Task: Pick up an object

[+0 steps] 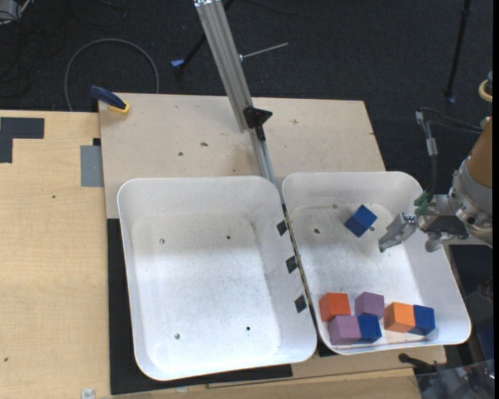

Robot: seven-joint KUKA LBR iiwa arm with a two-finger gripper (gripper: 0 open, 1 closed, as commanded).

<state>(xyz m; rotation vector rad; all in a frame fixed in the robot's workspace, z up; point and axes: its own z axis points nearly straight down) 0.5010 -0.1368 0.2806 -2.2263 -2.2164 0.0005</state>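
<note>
A pale wooden worktop (233, 135) stands on a dark floor strewn with cables and carries two shallow white bins side by side. In the right bin (341, 191) a lone blue cube (361, 220) lies tilted on the floor of the bin, toward the far end and apart from the rest. Just to its right, near the bin's right wall, the claw (407, 229) hangs with its grey fingers spread apart and nothing between them; it is not touching the cube. At the near end of the same bin sits a cluster of blocks: an orange one (335, 306), two purple ones (369, 303) and a blue one bunched together, then another orange (399, 316) and blue (424, 319) pair touching at the right. The left bin (141, 198) shows only dark specks. A slanted metal rail (229, 65) rises behind the bins.
</note>
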